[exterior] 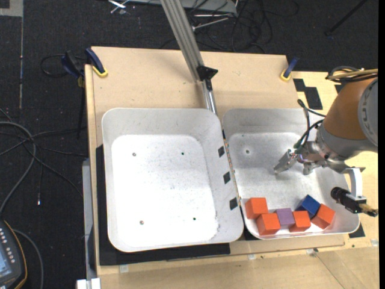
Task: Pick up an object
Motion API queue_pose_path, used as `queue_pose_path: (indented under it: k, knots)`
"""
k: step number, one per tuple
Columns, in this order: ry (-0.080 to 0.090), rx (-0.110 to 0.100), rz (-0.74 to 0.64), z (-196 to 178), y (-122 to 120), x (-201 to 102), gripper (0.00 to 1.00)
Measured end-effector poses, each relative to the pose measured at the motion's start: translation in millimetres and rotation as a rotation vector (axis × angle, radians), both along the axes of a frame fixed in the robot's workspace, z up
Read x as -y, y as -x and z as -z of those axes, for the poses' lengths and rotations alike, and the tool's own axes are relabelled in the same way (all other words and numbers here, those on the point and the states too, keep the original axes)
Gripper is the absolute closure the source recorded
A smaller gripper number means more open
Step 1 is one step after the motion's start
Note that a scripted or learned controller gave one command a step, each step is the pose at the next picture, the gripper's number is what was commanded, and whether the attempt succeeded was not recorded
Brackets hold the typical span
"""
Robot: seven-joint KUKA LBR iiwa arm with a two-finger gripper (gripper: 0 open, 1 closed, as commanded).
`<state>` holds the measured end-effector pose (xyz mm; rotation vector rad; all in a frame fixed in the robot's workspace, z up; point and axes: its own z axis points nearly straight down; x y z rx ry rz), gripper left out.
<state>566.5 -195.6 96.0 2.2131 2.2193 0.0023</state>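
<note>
Approach: jaws (pixel 287 161) over the right bin (pixel 264 128), nothing held.
Jaw opening cannot be told. Blocks (pixel 289 217) lie clustered at the bin's near edge; aim for the outermost orange block (pixel 257 206), descending vertically, clear of its neighbours.

A tan wooden bench (pixel 156 83) stands on dark carpet (pixel 42 29) — black cables (pixel 24 143) trail across it.

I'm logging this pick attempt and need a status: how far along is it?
Nothing looks picked yet. All the blocks sit along the near edge of the right bin: four orange blocks, a purple block and a blue block. In hand: the claw hangs over the bin's bare middle, apart from the blocks, with nothing visible in it. Left: reach a block, grip it and lift it.
</note>
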Motion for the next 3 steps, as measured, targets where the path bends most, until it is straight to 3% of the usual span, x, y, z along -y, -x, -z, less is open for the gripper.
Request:
queue_pose_path:
  k: [1, 2, 3]
  knots:
    - [-0.003, 0.002, 0.004, -0.9, 76.3, -70.2, 0.0]
    - [0.001, 0.003, 0.006, -112.1, 75.4, -9.8, 0.0]
    - [-0.002, -0.004, -0.001, 2.4, 56.3, -54.0, 0.0]
